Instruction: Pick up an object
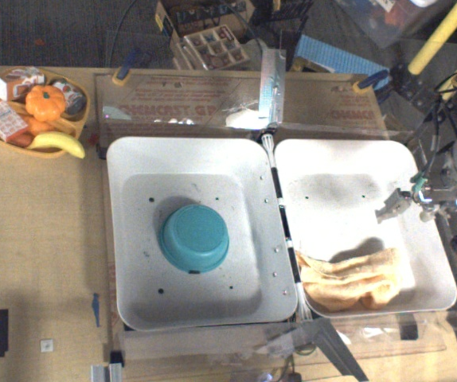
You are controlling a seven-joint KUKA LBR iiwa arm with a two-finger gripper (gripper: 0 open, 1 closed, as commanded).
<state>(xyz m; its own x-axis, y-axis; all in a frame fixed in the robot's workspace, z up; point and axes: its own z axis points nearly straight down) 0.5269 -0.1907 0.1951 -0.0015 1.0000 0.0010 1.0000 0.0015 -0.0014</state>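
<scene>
Two shallow white plastic bins sit side by side on a wooden bench. Inside the left bin, an upturned teal plastic bowl rests near the middle. A crumpled tan cloth lies along the near edge of the right bin. At that bin's right side, the metal two-finger gripper hangs above the floor, well apart from the cloth; whether its fingers are spread or closed cannot be told. A wicker basket of toy food stands at far left.

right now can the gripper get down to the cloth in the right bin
Probably yes. The gripper hangs over the right bin, and the tan cloth lies uncovered along the bin's near edge with nothing between them.
</scene>
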